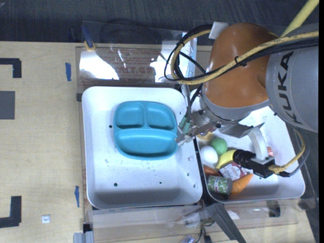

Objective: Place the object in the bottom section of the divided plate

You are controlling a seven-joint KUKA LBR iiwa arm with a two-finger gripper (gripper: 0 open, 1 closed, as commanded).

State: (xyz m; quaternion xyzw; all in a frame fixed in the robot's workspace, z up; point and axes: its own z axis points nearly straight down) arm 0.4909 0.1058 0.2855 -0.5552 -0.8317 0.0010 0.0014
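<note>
Two white bins sit side by side on the table [35, 151]. The blue divided plate [145, 129] lies in the left bin [147, 186], with two small sections at the far side and one wide section nearest the camera. The jaws [183, 132] hang just beside the plate's right rim, over the wall between the bins; whether they are open or gripping anything cannot be told. The right bin [288, 186] holds a white egg [208, 155], a green ball [219, 146], a carrot [242, 182] and other small items crowded together.
</note>
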